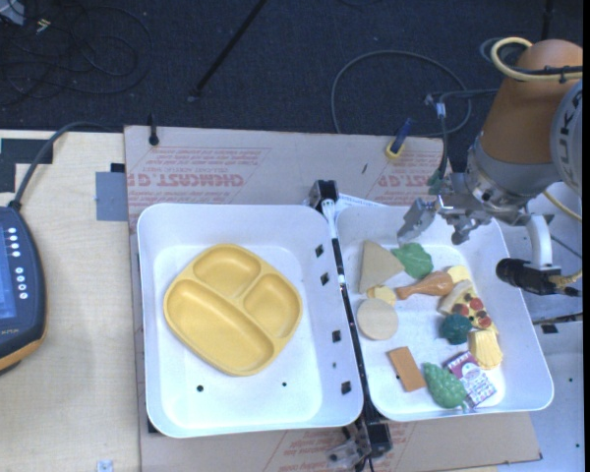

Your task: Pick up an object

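Observation:
The right bin (531,362) holds several toy foods: a beige cheese wedge (376,262), a green leafy piece (413,260), a brown drumstick (428,285), a cream round disc (378,320), an orange flat cracker (405,368), a pizza slice (469,308), a yellow corn cob (486,346) and a green vegetable (444,385). My gripper (439,226) hangs over the far end of this bin, just above and to the right of the green leafy piece. Its fingers are spread open with nothing between them.
The left bin (167,234) carries a yellow divided plate (233,306). A black ridge (339,283) separates the two bins. A tablet-like pendant (5,283) lies at the far left of the bench. Cables trail behind the bins.

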Controlling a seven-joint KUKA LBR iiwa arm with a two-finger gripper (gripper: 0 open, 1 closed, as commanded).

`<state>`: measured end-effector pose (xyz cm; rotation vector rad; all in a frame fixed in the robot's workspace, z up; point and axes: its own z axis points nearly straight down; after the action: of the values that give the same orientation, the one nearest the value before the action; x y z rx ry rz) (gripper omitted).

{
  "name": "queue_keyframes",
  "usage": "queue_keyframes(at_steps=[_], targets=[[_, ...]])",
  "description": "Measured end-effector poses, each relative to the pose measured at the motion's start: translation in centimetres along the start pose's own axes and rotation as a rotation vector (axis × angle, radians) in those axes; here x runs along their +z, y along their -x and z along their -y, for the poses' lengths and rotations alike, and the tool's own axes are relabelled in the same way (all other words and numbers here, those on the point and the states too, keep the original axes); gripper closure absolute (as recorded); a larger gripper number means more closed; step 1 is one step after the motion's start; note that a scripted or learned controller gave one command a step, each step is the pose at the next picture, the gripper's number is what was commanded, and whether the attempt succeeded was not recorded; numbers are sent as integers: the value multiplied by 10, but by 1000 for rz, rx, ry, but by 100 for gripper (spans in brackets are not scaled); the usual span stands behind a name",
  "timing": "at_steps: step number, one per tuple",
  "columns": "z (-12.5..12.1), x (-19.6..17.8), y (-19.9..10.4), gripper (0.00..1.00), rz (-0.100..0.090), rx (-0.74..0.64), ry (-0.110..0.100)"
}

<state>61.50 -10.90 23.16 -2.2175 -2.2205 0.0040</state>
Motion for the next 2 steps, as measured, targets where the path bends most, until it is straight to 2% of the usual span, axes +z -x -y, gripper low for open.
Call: queue_keyframes(at_steps=[1,2], targets=[[-2,126,3,0,0,0,7],[-30,145,3,0,0,2,3]])
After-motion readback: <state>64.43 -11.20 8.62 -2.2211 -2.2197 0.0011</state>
